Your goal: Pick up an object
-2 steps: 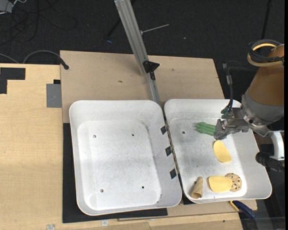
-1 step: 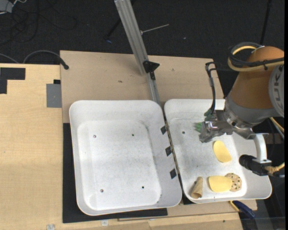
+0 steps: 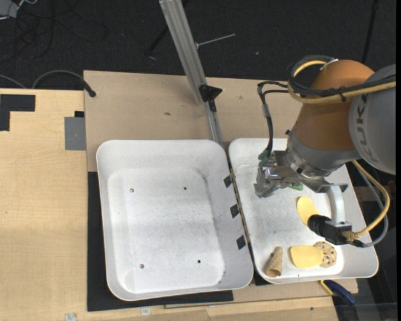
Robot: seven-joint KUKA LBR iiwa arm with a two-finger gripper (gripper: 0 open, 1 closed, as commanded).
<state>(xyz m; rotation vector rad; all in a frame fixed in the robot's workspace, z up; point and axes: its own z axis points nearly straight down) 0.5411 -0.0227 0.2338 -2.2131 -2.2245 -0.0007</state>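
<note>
My claw (image 3: 269,181) hangs low over the right bin (image 3: 275,223), near the wall it shares with the left bin (image 3: 167,212). From up here I cannot tell if the claw is open or closed. I see nothing held in it.

All the things I could pick up are in the right bin. A yellow lump (image 3: 306,208) lies near the claw, on the side toward the arm. Down at the front end of the bin there are three more in a row: a tan cone (image 3: 275,261), a yellow slice (image 3: 302,256) and a round cookie (image 3: 325,253) with dark dots. The slice and the cookie touch each other. The cone lies a little apart from them.

I think they are toy food (plastic or foam, I can't be sure), so they should be light and hard to break.

The yellow lump is the closest. It looks smooth and round, so it may slip. I would squeeze it across its narrow middle.

The cone lies on its side with free room around it. I would grab it across the thick end, where there is more to hold.

The slice and cookie look flat and low, so they seem the hardest to grab.
</note>
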